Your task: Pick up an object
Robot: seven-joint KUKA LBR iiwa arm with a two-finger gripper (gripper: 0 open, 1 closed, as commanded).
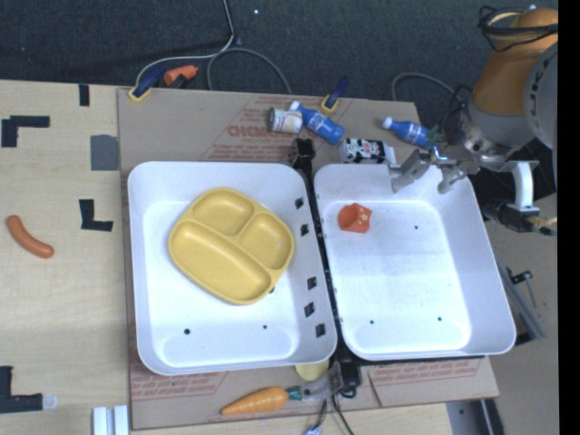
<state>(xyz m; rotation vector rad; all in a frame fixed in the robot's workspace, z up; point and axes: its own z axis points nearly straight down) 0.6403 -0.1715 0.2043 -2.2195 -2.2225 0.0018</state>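
The claw hangs over the right bin's far rim, fingers spread with nothing between them. A red object, perhaps a crumpled toy, lies in that bin's far left part. The left bin holds a yellow plate.

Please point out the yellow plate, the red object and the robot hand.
yellow plate (232, 243): camera view, on its central divider.
red object (354, 217): camera view, on its middle.
hand (426, 181): camera view, midway between fingertips.
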